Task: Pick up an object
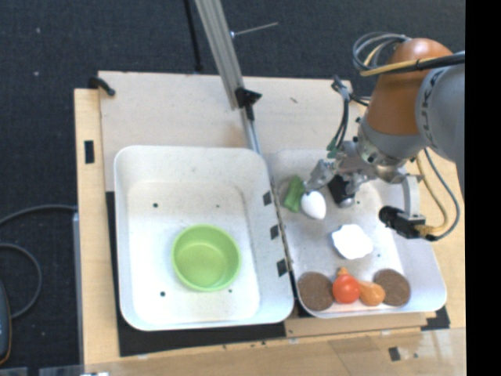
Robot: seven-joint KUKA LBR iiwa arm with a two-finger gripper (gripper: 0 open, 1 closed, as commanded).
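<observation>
In the right bin (427, 269) my gripper (332, 183) hangs low over the upper left part, under the orange wrist band. A white egg-shaped object (314, 205) lies just below and left of the fingers, beside a green piece (293, 193). Further down lie a white lump (351, 242), a red tomato-like ball (346, 289), a small orange piece (373, 293) and two brown discs (315, 289) (391, 286). Nothing shows between the fingers.
The left bin (141, 171) holds a green bowl (206, 258). A metal pole (223, 45) slants down from the top toward the gap between the bins. Black cables and a black fitting (401, 221) hang off the arm over the right bin.
</observation>
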